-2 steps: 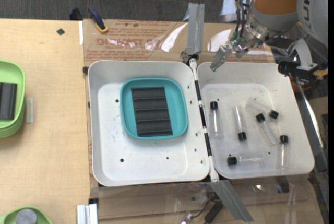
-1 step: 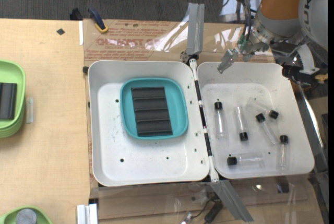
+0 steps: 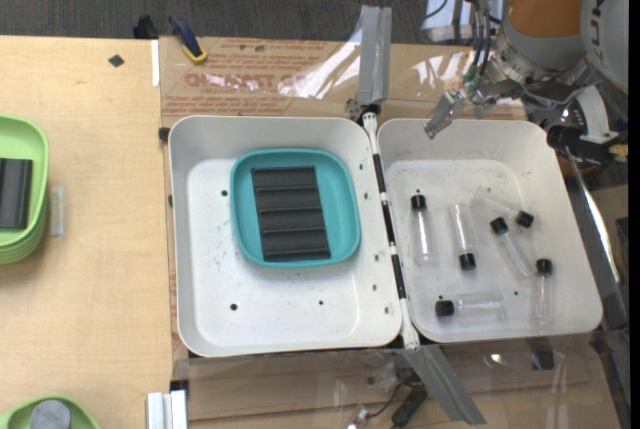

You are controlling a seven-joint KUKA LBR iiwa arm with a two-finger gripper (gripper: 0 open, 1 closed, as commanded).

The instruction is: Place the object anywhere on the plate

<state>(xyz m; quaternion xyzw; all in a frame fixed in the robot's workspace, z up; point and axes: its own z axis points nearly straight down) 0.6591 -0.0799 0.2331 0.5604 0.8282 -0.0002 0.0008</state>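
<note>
the teal plate (image 3: 295,208) sat in the left bin (image 3: 200,247), with a dark ribbed block (image 3: 290,212) lying on its middle. right of the plate, across the divider, the right bin (image 3: 560,307) held several clear tubes with black caps (image 3: 420,227), scattered apart and lying flat. the gripper (image 3: 455,109) hung above that bin's far edge, up and right of the plate, nothing between its fingers; whether they were spread or closed could not be told. no writing on plate or tubes was readable.

Glossy teal plastic square plate (image 3: 295,207) sits in a smooth white plastic bin (image 3: 200,247). Clear glassy black-capped vials (image 3: 462,235) gleam. Pale matt wood worktop (image 3: 80,317).
</note>
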